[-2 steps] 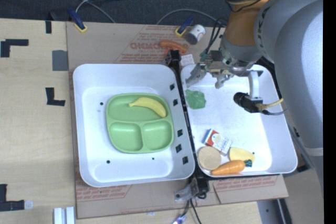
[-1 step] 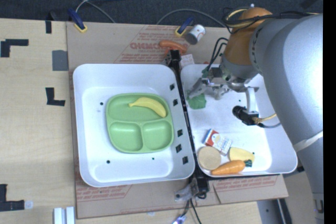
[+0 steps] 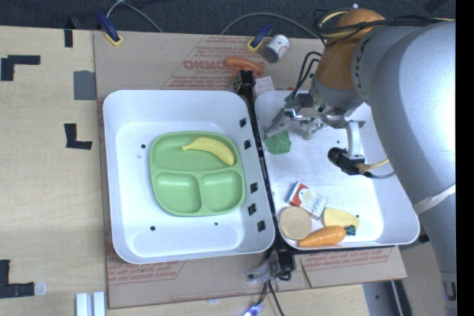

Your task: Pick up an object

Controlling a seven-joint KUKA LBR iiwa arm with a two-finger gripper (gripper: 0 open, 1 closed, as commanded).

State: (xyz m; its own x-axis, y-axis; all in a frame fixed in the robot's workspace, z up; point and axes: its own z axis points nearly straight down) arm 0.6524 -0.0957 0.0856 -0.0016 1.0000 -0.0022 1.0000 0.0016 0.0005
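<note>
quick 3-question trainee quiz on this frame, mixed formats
1. True or false: the banana lies in the green plate in the left bin.
2. Which sits nearest the tool? A carrot B green block C red-and-white packet
3. Fill in: the carrot lies at the right bin's ____ edge, by the tan disc.

Key: 1 true; 2 B; 3 near (bottom)

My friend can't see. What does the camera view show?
A grey robot arm reaches into the right bin, its tool beside a green block. That bin also holds a carrot; the left bin holds a green plate with a banana.
</note>
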